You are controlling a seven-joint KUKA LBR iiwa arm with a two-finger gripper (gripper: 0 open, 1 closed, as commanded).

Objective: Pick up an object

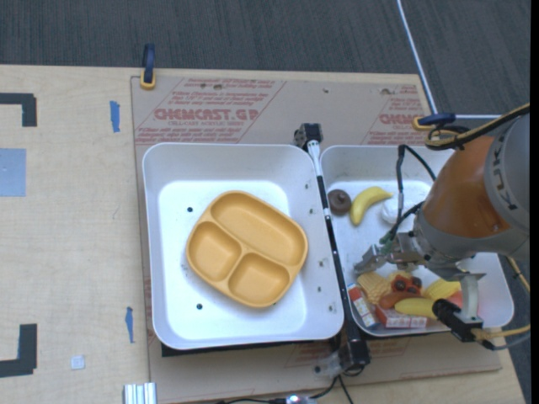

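We note, far to the pincer's left, the yellow divided plate [246, 248] lying alone in the left bin [160, 225]. The pincer [381, 257] hangs low over the right bin [337, 162]; how far it is open we cannot tell, nor see anything held. The toy food pile [402, 297] lies just below-right of it, the banana [368, 202] just above; we judge a descent centred on one piece the sounder course.

bins 2 [160, 251] | divided plates 1 [246, 248] | bananas 2 [368, 202] | chocolate doughnuts 1 [338, 199]
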